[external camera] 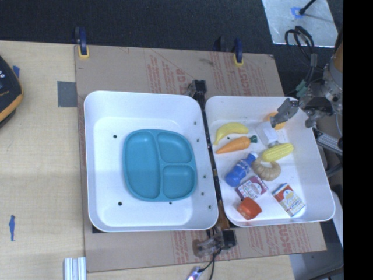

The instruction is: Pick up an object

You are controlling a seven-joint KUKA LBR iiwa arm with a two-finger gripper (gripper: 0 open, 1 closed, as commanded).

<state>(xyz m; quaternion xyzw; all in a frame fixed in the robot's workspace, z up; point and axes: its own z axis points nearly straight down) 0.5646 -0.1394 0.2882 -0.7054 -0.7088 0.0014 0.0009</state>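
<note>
The right bin [317, 156] holds a yellow banana [231, 130], an orange carrot [234, 145], a corn cob [277, 152], a blue bottle [240, 171], a tan ring [267, 169], a small red-and-white carton [252, 188], a red block [249, 208] and a juice box [289, 199]. My gripper [298, 114] hovers over the bin's far right corner, open, with nothing between its fingers. Its left finger [286, 109] partly covers a small orange item [274, 120]. A small white piece [268, 135] lies just below that.
The left bin [99, 156] holds a blue divided plate [160, 164]. A ridge [207, 156] separates the two bins. Clamps [81, 42] sit at the cardboard's far edge, and a yellow-black device [7, 92] lies on the bench at the far left.
</note>
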